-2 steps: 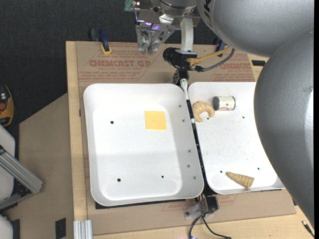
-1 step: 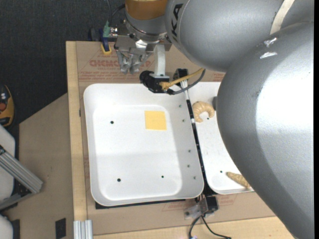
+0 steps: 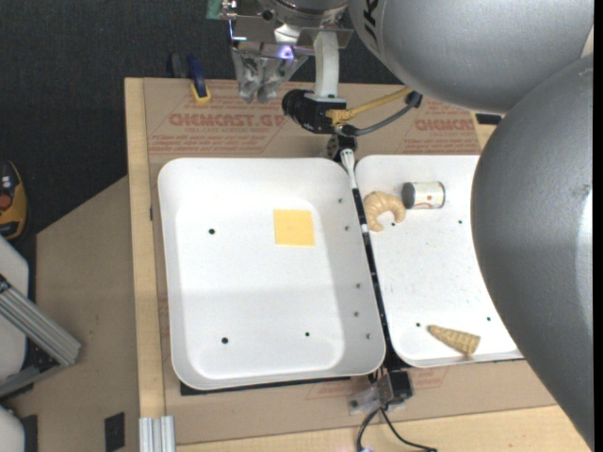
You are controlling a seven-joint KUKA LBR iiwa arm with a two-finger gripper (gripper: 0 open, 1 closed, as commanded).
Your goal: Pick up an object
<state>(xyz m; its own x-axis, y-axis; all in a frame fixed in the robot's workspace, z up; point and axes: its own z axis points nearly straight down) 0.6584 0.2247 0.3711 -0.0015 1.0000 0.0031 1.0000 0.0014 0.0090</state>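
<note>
Robot arm parked beyond two white bins, nothing picked yet.
Gripper (image 3: 256, 81) hangs past left bin's (image 3: 179, 252) far edge w/ nothing btwn fingers; opening unclear. Yellow square (image 3: 294, 227) lies in left bin; next: descend onto it.

The arm (image 3: 490, 26) ran off the top and right edges and covered the right bin's (image 3: 424, 281) far side. The jaws (image 3: 259, 78) were blurred beyond the desk's (image 3: 141, 252) back edge; their spacing could not be told. A yellow-and-black object (image 3: 8, 201) was cut off at the left edge.
</note>
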